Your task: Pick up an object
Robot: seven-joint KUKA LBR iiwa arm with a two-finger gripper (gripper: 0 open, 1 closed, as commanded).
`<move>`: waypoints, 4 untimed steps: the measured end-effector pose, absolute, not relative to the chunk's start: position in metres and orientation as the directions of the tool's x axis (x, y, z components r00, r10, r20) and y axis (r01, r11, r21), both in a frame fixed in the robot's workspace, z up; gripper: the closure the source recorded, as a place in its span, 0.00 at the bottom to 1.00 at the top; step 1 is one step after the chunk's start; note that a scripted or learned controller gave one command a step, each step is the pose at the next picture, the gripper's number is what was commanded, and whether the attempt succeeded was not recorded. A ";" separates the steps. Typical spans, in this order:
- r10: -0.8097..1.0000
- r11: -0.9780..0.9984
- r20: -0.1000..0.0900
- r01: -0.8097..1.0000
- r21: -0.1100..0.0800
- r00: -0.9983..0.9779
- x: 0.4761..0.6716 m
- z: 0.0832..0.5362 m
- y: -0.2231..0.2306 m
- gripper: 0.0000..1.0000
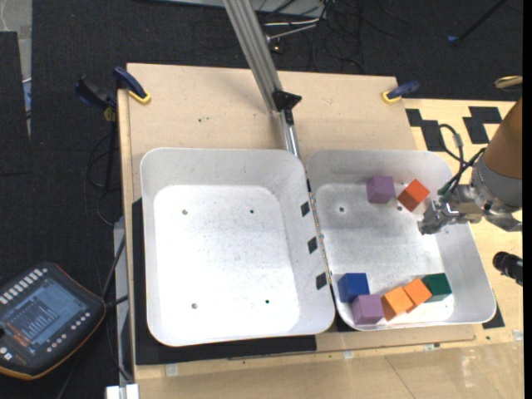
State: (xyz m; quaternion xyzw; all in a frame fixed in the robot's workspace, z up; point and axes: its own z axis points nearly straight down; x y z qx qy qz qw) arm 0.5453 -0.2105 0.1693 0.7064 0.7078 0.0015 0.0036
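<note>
Two shallow white bins sit side by side on the bench; the left bin [220, 248] takes the middle-left of the frame, bare of blocks, and the right bin [461, 260] carries all the pieces. The gripper [434, 219] hangs at the right-centre of the frame, low over the right bin's far side, just below and to the right of the orange cube [413, 194]. Whether it is spread or closed I cannot tell from here; nothing shows clamped in it. The orange cube looks the likely target, being the nearest piece, with a purple cube [380, 189] just beside it on its left, apart by a small gap. The orange cube sits turned on the floor, a corner pointing toward the lower right of the frame, so it reads as a diamond; being a cube, it has no real long axis. The other blocks crowd the bin's lower edge: a blue cube [353, 286], a second purple cube [367, 308], a second orange block [400, 298] and a green block [436, 287], the last three touching in a row. My guess is that tight row against the wall leaves little room, while the upper pair stands open on most sides.
</note>
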 end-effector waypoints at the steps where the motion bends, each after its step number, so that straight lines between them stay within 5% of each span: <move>1: 1.000 0.003 -0.003 1.000 0.006 -0.003 0.547 0.206 -0.211 1.00; 4: 1.000 0.009 0.002 1.000 -0.001 -0.009 0.560 0.207 -0.033 1.00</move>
